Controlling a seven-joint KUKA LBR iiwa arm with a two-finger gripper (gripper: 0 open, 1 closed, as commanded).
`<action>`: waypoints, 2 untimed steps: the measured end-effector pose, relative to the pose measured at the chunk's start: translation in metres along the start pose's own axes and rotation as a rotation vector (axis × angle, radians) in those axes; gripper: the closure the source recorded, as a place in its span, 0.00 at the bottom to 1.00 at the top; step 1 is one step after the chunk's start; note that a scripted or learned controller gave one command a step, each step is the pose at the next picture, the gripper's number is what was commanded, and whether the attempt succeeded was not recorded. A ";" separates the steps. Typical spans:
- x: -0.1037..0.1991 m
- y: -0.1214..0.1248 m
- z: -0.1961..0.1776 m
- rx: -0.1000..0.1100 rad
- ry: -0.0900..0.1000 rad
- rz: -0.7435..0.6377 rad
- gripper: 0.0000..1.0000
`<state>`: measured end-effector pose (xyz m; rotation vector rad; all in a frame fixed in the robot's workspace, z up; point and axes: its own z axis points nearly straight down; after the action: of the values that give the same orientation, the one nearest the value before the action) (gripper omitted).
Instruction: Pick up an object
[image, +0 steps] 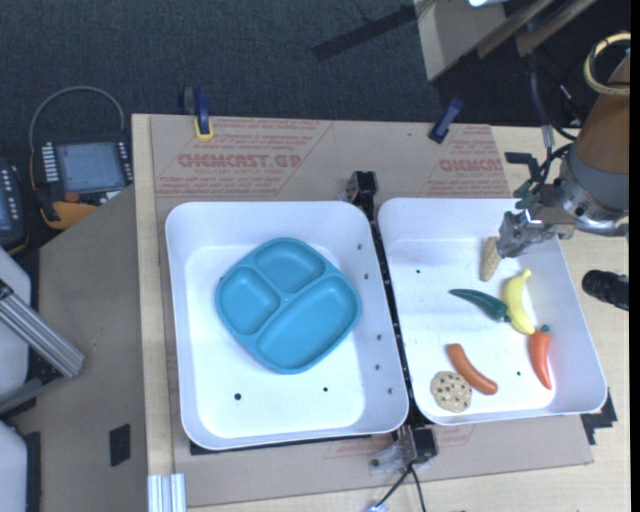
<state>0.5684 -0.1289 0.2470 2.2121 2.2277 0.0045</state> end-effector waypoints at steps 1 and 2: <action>0.055 0.017 0.013 0.003 0.001 0.001 1.00; 0.104 0.034 0.010 0.001 0.001 0.001 1.00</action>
<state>0.6017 -0.0242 0.2373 2.2137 2.2280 0.0050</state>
